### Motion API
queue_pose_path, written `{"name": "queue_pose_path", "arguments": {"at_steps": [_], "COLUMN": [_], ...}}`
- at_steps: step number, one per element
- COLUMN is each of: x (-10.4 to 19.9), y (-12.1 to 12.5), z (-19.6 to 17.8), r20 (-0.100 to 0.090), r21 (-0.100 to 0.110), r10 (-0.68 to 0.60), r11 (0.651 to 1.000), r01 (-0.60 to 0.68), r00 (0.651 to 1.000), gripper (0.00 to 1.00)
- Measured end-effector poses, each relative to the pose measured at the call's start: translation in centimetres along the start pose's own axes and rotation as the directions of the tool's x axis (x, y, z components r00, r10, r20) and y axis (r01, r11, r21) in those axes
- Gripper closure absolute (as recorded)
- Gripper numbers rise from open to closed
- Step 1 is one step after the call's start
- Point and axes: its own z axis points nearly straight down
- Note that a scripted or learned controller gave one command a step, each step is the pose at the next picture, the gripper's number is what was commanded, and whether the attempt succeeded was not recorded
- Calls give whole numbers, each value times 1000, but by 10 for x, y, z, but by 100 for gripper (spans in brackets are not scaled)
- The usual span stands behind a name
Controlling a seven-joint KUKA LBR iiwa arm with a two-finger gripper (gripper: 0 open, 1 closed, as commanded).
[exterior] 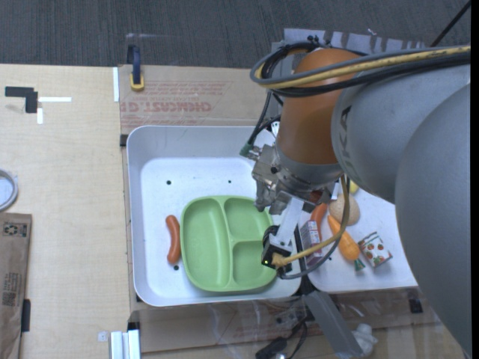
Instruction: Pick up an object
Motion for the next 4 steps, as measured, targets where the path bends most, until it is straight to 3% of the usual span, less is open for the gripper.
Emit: {"name": "queue_pose_path", "arguments": {"at_steps": [1, 2, 3, 4], "x": [27, 13, -20, 32], "y": [-33, 16, -10, -35], "z": [2, 15, 14, 21], "r20": [0, 0, 0, -1], "r21": [0, 0, 2, 1], "r10": [384, 236, 126, 627], "r11": [923, 972, 992, 779], "r01": [-384, -236, -126, -627], "r00": [923, 972, 992, 779], "gripper": [100, 100, 100, 100]}}
